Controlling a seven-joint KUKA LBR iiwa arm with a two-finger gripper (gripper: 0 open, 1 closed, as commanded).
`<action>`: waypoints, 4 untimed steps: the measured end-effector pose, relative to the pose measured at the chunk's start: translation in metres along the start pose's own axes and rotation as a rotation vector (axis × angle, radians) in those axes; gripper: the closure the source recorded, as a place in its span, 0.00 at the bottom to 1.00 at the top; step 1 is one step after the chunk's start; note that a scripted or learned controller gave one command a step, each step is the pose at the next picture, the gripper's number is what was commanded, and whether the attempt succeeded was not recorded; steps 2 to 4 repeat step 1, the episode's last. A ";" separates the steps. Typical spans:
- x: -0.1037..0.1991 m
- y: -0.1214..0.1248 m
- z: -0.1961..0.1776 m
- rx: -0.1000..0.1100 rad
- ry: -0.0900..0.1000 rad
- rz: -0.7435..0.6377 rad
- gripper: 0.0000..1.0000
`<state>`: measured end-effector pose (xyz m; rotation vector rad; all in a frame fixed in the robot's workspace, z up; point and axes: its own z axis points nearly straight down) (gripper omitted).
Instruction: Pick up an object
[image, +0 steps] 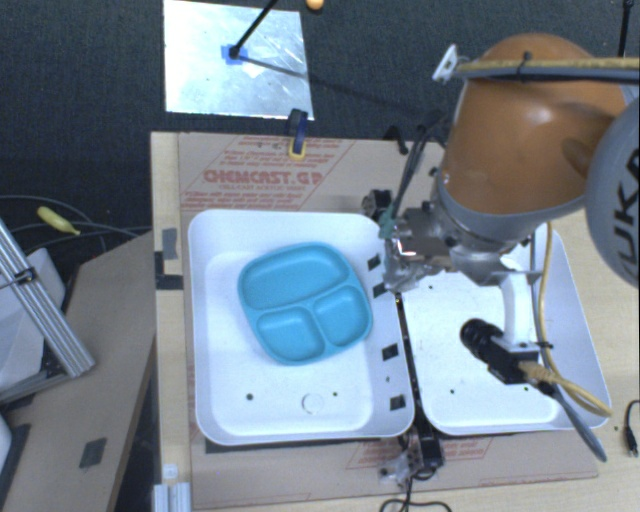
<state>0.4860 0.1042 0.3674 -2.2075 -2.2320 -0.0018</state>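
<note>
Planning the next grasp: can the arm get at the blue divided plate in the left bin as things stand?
Probably yes: the blue divided plate lies alone and uncovered in the left bin, and the arm hangs just beside it, over the bins' divide.

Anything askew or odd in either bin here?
Only mildly: the blue divided plate lies rotated in the left bin, its edges at a slant to the bin walls. It looks intact, and nothing looks spilled.
</note>
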 end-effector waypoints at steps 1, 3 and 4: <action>0.008 0.001 -0.027 -0.005 -0.001 0.006 1.00; 0.008 0.001 -0.027 -0.005 -0.001 0.006 1.00; 0.008 0.001 -0.027 -0.005 -0.001 0.006 1.00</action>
